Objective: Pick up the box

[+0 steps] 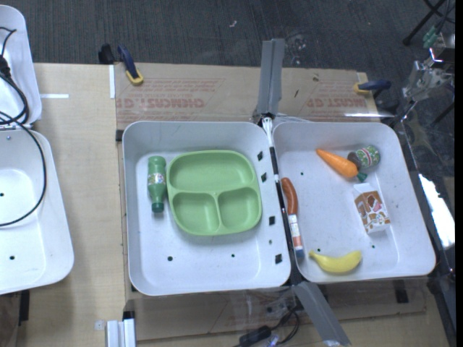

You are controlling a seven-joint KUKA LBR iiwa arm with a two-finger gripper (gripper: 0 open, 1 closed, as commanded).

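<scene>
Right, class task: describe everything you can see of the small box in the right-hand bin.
The box is a small carton, white with reddish-brown printing, seemingly cardboard. It lies flat and slightly askew on the floor of the right bin, near its right wall. It sits apart from the carrot above and the banana below; nothing touches it.

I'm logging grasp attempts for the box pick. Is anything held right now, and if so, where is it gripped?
Nothing is held. The box lies flat in the right bin, untouched, between the carrot and banana.
</scene>
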